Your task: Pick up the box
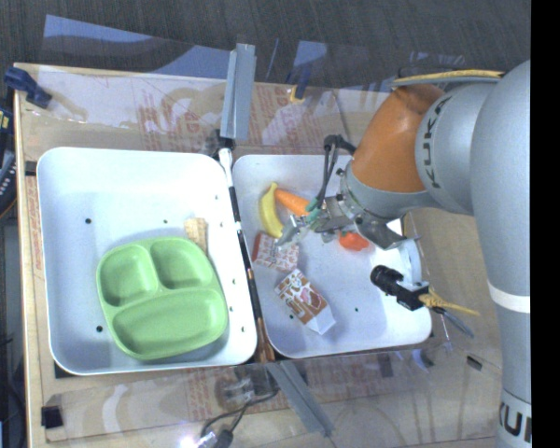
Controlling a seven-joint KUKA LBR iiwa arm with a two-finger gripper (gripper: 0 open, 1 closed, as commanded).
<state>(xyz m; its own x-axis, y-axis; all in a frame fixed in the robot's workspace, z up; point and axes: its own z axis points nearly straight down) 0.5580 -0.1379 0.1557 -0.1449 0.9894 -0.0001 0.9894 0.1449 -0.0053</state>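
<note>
Taking the right-hand shallow white plastic bin (392, 336) as landmark: the small brown-and-white printed cardboard box (303, 299) lies flat near its front wall, free of the arm, so the pick looks not yet made. Farther in, toward the back wall, the tool (325, 215) hangs beside a yellow toy banana (271, 211), probably searching; its grip state I cannot tell.
</note>
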